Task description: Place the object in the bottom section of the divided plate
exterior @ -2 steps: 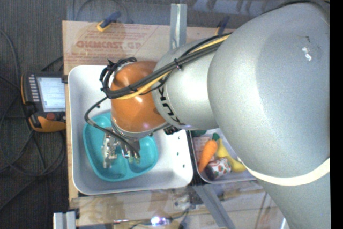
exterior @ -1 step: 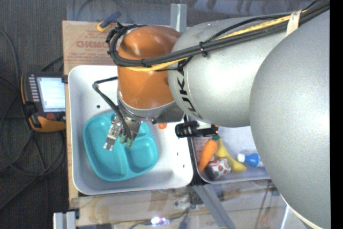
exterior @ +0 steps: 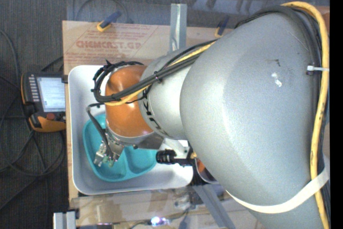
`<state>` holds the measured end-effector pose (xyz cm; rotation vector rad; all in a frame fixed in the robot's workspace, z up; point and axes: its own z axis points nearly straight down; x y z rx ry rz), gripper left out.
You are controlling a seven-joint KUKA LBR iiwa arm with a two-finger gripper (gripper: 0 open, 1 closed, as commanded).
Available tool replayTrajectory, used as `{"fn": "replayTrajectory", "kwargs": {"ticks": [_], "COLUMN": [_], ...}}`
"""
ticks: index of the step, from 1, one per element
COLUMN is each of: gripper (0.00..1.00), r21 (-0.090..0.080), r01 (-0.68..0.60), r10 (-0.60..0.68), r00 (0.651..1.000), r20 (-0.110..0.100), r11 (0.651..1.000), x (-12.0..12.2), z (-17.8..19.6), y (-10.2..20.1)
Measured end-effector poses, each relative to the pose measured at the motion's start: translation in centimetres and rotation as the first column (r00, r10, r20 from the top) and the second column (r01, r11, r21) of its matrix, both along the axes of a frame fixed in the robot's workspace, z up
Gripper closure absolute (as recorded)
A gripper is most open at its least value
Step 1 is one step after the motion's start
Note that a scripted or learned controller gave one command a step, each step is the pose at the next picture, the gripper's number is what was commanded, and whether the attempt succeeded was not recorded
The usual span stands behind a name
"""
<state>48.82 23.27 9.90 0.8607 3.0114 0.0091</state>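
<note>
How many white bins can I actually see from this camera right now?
1: the white bin at left, holding the teal divided plate, gripper over it. The arm covers the right side, so a second may be hidden.

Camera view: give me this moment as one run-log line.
arm: reaching over left white bin | end effector: low over teal divided plate | object: not discernible | placement: unconfirmed

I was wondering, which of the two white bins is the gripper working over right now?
The left bin, the one holding the teal divided plate. The gripper hangs over that plate's left part; the right bin lies under the arm's bulk.
</note>
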Motion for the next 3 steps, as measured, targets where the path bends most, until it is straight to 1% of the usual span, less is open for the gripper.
{"fn": "replayTrajectory", "kwargs": {"ticks": [1, 2, 3], "gripper": [1.00, 0.00, 1.00], "r21": [-0.006, -0.006, -0.010], "r01": [-0.107, -0.107, -0.106], "r10": [0.106, 0.107, 0.106], "r00": [0.994, 0.994, 0.994], "r20": [-0.010, -0.010, -0.010], "r11": [0.994, 0.994, 0.994], "x": [-0.25, -0.26, -0.10], "z": [22.74, 22.74, 23.51], "y": [-0.83, -0.81, -0.79]}}
